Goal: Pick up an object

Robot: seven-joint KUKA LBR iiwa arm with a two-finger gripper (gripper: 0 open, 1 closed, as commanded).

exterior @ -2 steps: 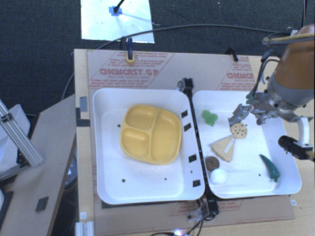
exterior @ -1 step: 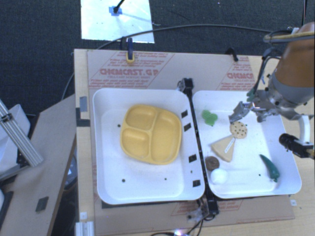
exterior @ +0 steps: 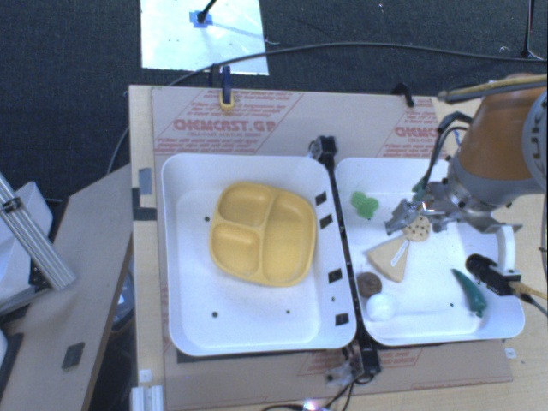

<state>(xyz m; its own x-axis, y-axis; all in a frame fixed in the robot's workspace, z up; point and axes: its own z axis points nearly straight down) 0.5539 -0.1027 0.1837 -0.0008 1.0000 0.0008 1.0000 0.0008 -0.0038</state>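
Bench (exterior: 144, 229) surrounded by dark carpet (exterior: 68, 75). White sheet (exterior: 201, 32) laid on carpet behind bench. Lower table (exterior: 86, 264) and aluminium rail (exterior: 36, 242) positioned left of bench.

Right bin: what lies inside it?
A green piece, a dotted cracker at the gripper, a yellow wedge, a brown disc, a white ball, a teal object. The arm hides its far corner.

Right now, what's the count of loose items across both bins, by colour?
Yellow: 1, divided plate
Green: 1, small lump
Teal: 1, long piece
Tan: 2, wedge and dotted disc
Brown: 1, round piece
White: 1, ball
Total: 7
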